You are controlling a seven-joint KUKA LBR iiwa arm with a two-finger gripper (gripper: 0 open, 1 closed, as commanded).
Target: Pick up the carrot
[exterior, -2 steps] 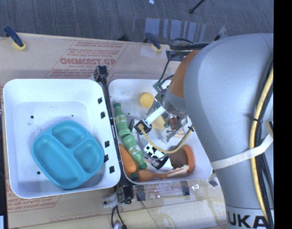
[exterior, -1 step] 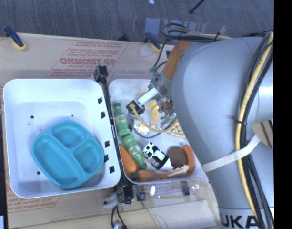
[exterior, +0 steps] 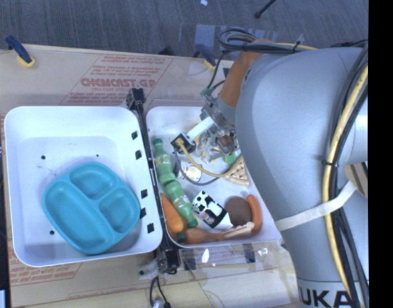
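A: Bins? Arm?
B: Both bins (exterior: pixel 16 191) smooth white plastic, slight sheen. Arm casing (exterior: pixel 292 146) smooth grey, satin gloss; the gripper (exterior: pixel 202 143) looks metal with wiring, blurred.
A: Left of the gripper?
B: Divided plate (exterior: pixel 90 207), turquoise plastic, smooth, soft shine.
A: Just below the gripper?
B: Carrot (exterior: pixel 171 215), orange, matt, plastic-looking. Green bottle (exterior: pixel 174 188) glossy, translucent plastic. Cow-print toy (exterior: pixel 209 208) shiny. Sausage (exterior: pixel 255 213) smooth, glossy.
A: Bench?
B: Board (exterior: pixel 81 76) under the bins, matt brown cardboard-like, red print.
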